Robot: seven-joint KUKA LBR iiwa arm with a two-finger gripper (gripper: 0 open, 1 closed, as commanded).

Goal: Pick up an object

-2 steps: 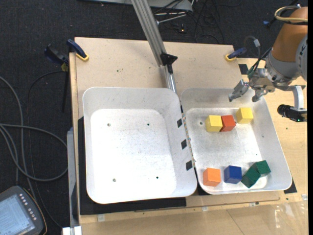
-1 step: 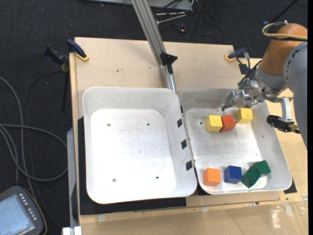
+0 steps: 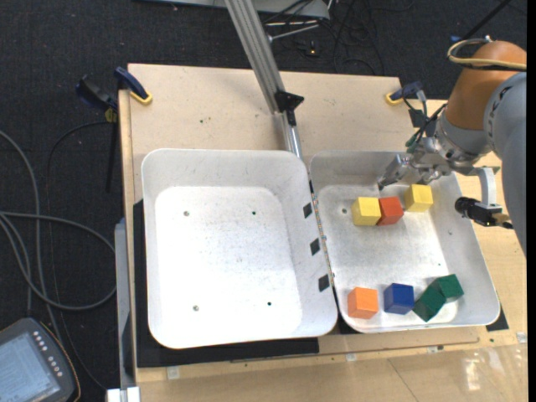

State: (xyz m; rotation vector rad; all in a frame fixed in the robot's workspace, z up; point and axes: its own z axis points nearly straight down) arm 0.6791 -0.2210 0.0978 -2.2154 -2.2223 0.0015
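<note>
Two shallow white plastic bins sit side by side on the pale wooden desk [image 3: 209, 99]. The left white bin [image 3: 159, 182] has only dark speckles on its floor. The right white bin [image 3: 469, 249] holds seven small cubes. Near its far end a yellow cube [image 3: 366, 211] touches a red-orange cube [image 3: 390, 209], and a second, smaller-looking yellow cube [image 3: 420, 196] lies just beside them to the right. Along the near edge stand an orange cube [image 3: 363, 301], a blue cube [image 3: 399, 298] and two dark green cubes [image 3: 439, 296] pressed together.

The grey arm with its orange band [image 3: 486, 82] reaches in from the right, and the jaws [image 3: 408, 171] hang low over the far end of the right bin, just behind the small yellow cube. Whether the jaws are apart or together cannot be told at this slant; no cube shows between them.
</note>
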